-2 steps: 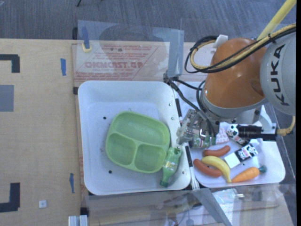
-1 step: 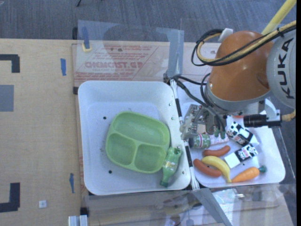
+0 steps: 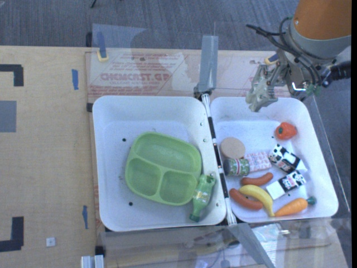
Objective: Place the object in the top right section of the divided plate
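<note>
The green divided plate [image 3: 163,156] lies in the left bin [image 3: 111,121], with one long section at the back and two smaller ones at the front. Nothing lies in its sections. A green bottle [image 3: 202,196] leans on its side against the plate's front right rim. My gripper [image 3: 261,100] hangs over the back edge of the right bin [image 3: 251,128], open, with nothing between its fingers. It is well to the right of the plate and behind the toys in the right bin.
In the right bin lie a red tomato [image 3: 285,130], a tan disc [image 3: 232,147], a small can [image 3: 239,167], a pink pack [image 3: 259,160], two cow figures [image 3: 284,158], two sausages [image 3: 256,179], a banana [image 3: 260,196] and a carrot [image 3: 291,206]. A ridge [image 3: 210,133] divides the bins.
</note>
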Controlling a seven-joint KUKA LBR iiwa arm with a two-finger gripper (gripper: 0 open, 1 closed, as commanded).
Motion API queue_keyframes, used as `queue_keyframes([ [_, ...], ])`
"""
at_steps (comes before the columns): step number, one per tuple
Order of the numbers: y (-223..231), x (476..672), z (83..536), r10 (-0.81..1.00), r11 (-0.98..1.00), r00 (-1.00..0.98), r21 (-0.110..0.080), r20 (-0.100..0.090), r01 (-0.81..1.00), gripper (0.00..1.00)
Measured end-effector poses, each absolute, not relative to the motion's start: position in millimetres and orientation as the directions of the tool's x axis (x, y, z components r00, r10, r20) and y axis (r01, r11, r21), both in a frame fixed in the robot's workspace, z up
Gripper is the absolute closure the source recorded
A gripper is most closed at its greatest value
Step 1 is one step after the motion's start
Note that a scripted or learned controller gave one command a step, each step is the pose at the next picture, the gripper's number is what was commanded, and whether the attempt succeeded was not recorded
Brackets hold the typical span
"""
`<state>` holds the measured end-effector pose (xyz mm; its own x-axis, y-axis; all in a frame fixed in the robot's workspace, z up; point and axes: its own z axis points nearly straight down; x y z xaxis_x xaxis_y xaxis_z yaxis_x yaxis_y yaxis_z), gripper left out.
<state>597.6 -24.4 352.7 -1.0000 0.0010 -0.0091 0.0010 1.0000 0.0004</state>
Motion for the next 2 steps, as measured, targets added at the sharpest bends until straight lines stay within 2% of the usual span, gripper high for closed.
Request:
queue_keyframes([
  [1, 28, 655.3, 438, 0.115, 0.993, -0.993, 0.003, -0.01, 0.115, 1.0],
  [2, 88, 567.9, 425, -0.307, 0.952, -0.952, 0.001, -0.007, -0.307, 1.0],
])
